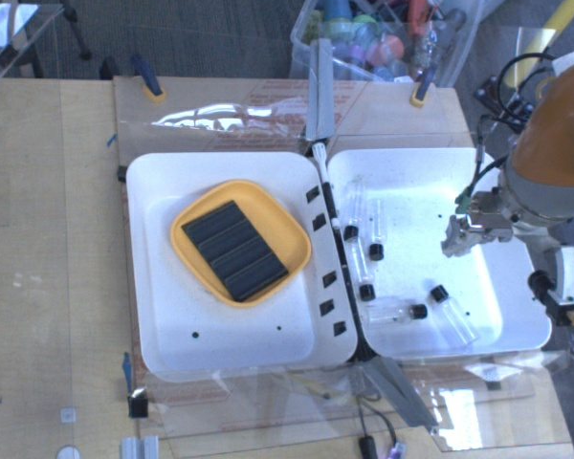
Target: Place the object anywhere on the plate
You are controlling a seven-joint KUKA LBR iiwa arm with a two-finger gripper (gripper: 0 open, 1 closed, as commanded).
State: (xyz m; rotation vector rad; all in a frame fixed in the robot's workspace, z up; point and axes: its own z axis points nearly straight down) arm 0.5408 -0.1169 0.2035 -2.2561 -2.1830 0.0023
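claw (456, 237) hovering at right bin's (517, 333) far edge, can't tell its state; vials (400, 310) looking light, slick, breakable, so taking one mid-body.

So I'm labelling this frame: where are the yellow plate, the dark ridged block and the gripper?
Yellow plate (292, 238): camera view, on its bare right rim.
Dark ridged block (235, 251): camera view, middle of its top face.
Gripper (455, 246): camera view, at its lower tip.
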